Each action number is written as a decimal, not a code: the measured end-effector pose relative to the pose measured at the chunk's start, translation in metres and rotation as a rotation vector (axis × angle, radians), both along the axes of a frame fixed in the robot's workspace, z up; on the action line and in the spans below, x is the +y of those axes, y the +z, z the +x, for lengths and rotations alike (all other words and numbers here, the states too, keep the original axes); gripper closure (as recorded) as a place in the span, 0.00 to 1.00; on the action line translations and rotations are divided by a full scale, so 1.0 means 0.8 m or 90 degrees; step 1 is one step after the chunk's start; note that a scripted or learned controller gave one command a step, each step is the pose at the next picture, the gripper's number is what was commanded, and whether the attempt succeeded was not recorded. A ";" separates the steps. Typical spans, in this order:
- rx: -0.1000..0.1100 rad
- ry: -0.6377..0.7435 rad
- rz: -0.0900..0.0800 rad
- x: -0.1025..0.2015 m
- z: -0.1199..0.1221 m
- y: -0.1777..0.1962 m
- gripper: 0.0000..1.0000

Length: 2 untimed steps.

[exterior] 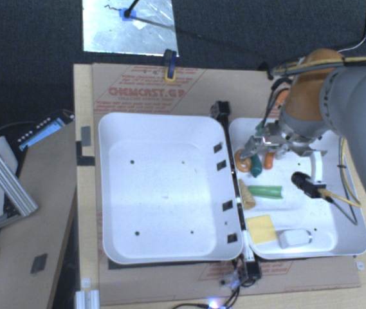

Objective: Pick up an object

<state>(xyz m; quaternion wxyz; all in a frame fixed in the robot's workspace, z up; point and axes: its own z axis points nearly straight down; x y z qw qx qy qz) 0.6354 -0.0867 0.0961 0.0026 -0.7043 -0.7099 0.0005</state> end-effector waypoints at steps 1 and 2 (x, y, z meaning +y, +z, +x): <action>-0.006 -0.002 -0.002 -0.005 0.003 0.021 1.00; -0.006 -0.002 -0.002 -0.005 0.003 0.021 0.00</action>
